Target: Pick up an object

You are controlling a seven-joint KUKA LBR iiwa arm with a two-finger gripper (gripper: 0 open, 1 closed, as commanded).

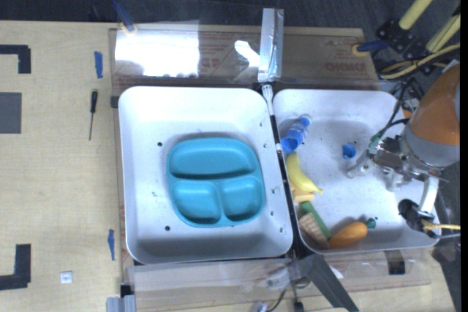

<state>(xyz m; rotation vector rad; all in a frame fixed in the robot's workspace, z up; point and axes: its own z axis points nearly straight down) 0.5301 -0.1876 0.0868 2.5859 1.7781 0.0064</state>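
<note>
Rightward, gripper (360, 166), finger state unclear, hovers over right bin's (329, 100) bare middle; bottle (293, 135), banana (300, 177), brush (312, 223), carrot (348, 232) line its edges. Left bin (139, 179) holds blue tray (214, 180).

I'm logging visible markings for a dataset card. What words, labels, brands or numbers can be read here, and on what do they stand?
No text can be read in full.
Reddish printed lettering on the cardboard panel behind the bins: too blurred and glare-washed to read.
Blue divided tray in the left bin: no markings seen.
Blue bottle, banana and orange object in the right bin: no legible label.
</note>
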